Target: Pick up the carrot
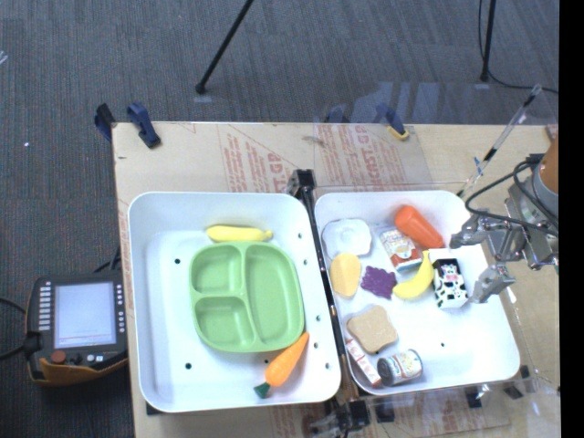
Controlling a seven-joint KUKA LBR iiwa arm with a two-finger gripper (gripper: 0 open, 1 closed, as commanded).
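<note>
**benchwatcher:** ok so where's the carrot [287,360] sitting right now?

**kuka_fan:** It's in the left bin [151,245], down by the near edge, lying at a slant with its green stub toward the front wall. Its orange tip is touching or just about touching the near right corner of the green divided plate [246,295]. There's also a yellow corn-looking piece [239,234] just behind that plate.

**benchwatcher:** and the hand?

**kuka_fan:** The hand [482,261] is way over at the right side of the right bin [474,359], well apart from the carrot. Its two fingers look spread apart with nothing between them. The little cow-print carton [448,283] sits just beside it, with a banana [415,279] next to that.

**benchwatcher:** anything else in that bin?

**kuka_fan:** Loads. An orange-red piece [419,225] at the back, a purple thing [378,281], a slice of toast [372,328], a small can [401,367] on its side near the front. Cardboard covers the tabletop [228,158] under both bins.
</note>
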